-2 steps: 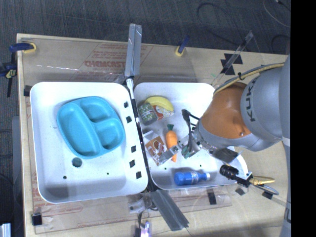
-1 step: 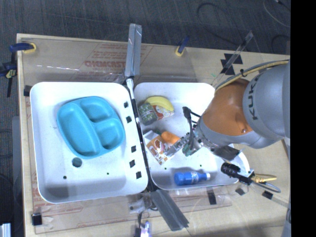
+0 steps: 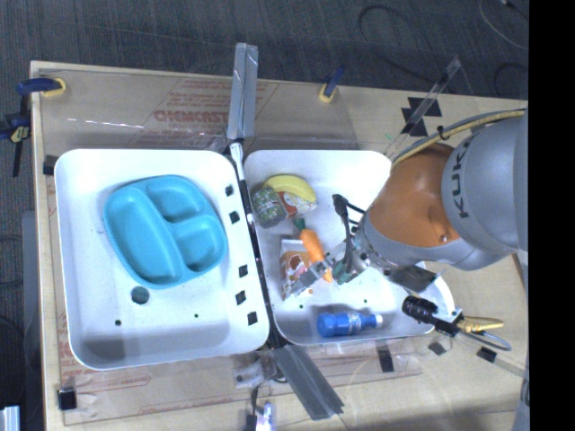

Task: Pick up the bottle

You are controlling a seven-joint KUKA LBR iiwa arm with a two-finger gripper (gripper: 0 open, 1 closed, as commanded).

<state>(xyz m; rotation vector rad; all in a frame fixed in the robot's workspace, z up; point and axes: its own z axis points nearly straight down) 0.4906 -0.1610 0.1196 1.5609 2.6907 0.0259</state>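
Note:
A blue bottle (image 3: 349, 322) with a white cap lies on its side near the front edge of the right bin (image 3: 377, 171). My gripper (image 3: 345, 264) is low in the middle of that bin, just behind the bottle and apart from it. It sits right beside an orange carrot (image 3: 314, 248) and a snack packet (image 3: 295, 272). The orange band and grey body of the arm cover the bin's right side.
A yellow banana (image 3: 292, 187) and a green can-like item (image 3: 268, 204) lie at the back left of the right bin. The left bin (image 3: 90, 330) holds a blue divided tray (image 3: 166, 227) and a small dark green object (image 3: 139, 295).

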